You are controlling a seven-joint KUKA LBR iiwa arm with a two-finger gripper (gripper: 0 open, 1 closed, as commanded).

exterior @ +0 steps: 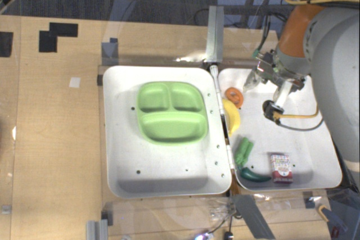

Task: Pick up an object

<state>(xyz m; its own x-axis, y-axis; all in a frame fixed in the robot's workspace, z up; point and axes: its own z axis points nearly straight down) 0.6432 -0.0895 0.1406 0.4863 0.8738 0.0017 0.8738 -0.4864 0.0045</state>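
The right bin (316, 161) holds several small things. An orange ring-shaped piece (234, 96) lies near its far left corner, with a yellow banana (232, 117) just in front of it along the left wall. Closer to the front lie a light green pod-like piece (243, 150), a dark green curved piece (253, 175) and a small red box (280, 168). My gripper (254, 79) hangs over the far left part of this bin, just right of and slightly behind the orange piece. Nothing shows in its grasp.
A light green divided plate (171, 111) rests in the middle of the left bin (121, 168). A metal divider post (215, 36) stands behind the two bins. The grey arm covers the right side of the right bin.
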